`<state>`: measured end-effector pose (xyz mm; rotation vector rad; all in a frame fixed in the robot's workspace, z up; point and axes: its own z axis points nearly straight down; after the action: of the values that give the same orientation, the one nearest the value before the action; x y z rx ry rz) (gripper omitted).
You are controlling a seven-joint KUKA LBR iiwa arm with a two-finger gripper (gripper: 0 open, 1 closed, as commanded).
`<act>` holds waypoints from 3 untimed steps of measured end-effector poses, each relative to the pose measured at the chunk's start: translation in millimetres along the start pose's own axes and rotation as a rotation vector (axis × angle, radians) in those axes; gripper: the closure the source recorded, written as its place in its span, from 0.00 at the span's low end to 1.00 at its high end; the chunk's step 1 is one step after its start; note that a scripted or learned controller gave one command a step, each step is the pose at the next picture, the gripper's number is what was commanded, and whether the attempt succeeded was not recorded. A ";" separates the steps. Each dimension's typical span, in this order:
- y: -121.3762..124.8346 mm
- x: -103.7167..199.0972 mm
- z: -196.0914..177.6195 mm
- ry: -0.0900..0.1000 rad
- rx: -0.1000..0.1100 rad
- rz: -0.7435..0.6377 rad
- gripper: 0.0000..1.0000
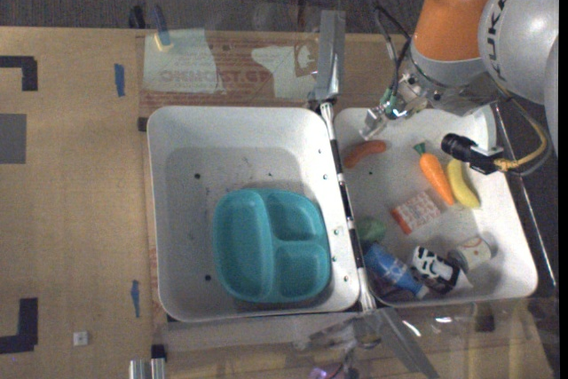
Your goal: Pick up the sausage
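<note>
The sausage [365, 153], reddish brown, lies in the right bin [524, 266] near its far left corner, close to the divider. My gripper [388, 114] hangs just above and to the right of the sausage's far end. Its fingers stand open with nothing between them. The orange wrist band and grey arm rise behind it at the upper right.
In the right bin are a carrot [435, 175], a banana [462, 183], a small orange box [417, 210], a green item [372, 231], a blue item [390, 269], a black-and-white toy [435, 269] and a pale cup [472, 253]. A teal divided plate [271, 244] sits in the left bin [169, 146].
</note>
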<state>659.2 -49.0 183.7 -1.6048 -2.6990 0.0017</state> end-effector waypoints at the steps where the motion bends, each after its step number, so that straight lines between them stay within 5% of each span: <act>1: -62.3 -38.4 73.7 0.000 -0.001 0.068 1.00; 2: 0.1 8.5 0.2 -0.002 -0.004 0.341 1.00; 3: -85.0 -7.2 -4.5 0.001 -0.001 -0.171 1.00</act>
<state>588.0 -95.9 188.4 -1.3678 -2.8261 -0.0002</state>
